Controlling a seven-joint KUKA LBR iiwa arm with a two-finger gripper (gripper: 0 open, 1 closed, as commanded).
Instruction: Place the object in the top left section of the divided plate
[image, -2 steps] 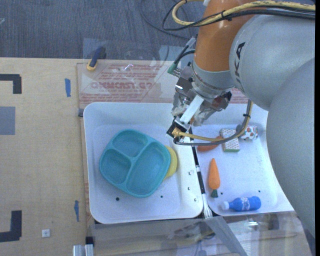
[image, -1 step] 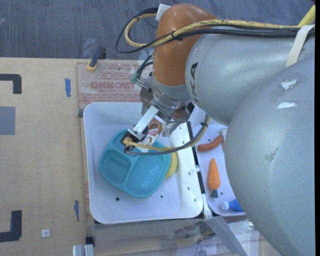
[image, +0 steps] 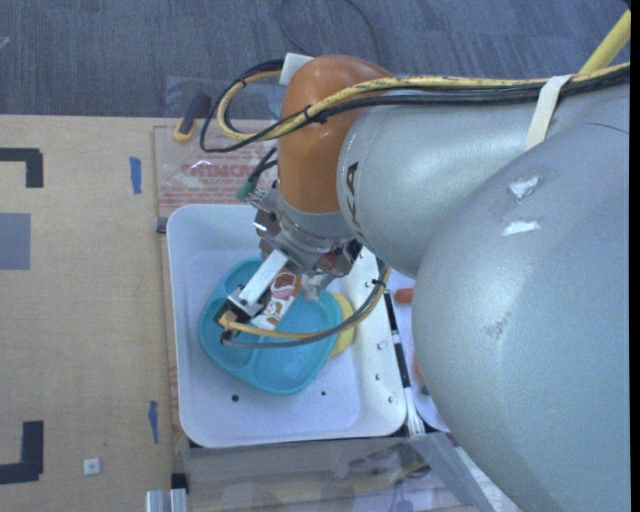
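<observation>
**Over the plate, with the drop left to make**

My wrist hangs low over the blue plate (image: 290, 375), which lies in the middle of the white bin (image: 200, 240) on the worktop (image: 80, 300). A small object (image: 284, 293) printed in brown, red and white sits right against my fingers (image: 265, 300), above the far half of the plate. From this angle I cannot tell whether they are open, closed or gripping it, so I will not claim a hold.

The job, as I judge it, is placement: the object belongs in the plate's top left section, the part nearest the bin's far left corner. The ridges between sections are hard to make out under my wrist, so I would aim well inside that corner of the plate, not at its middle, where a ridge could tip the object into the wrong compartment.

To do it well, I should shift a little toward the bin's left edge, come down until the object is just above the plate, and only then let go. A drop from height could bounce it out.

Two things to watch: a yellow cable (image: 300, 338) loops across the plate just beneath me and could catch the object, and a yellow item (image: 346, 330) lies at the plate's right rim, so I should not nudge the plate that way.
</observation>
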